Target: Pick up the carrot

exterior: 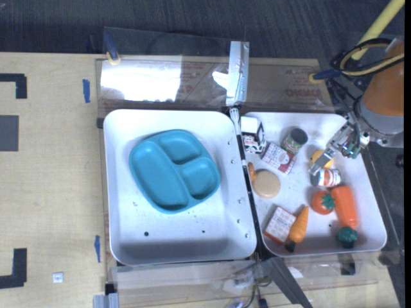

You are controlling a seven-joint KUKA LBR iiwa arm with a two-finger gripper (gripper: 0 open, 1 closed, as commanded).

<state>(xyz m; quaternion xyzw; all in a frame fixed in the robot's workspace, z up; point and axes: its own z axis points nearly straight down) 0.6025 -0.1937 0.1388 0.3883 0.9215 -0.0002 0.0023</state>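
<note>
Within the right-hand shallow white bin (376,191), seen from the overhead camera, the large orange plastic carrot with a green stub (346,212) lies at the near right, touching a red toy tomato (323,201). A smaller orange carrot (298,224) rests against a small red-and-white carton (279,223). The two-finger gripper (329,156) hangs just above a red-and-white can (327,177), up-bin of the large carrot; its fingers stand slightly apart, clamped on nothing. The blue sectioned plate (173,169) occupies the left bin (122,223), clear of the work.
</note>
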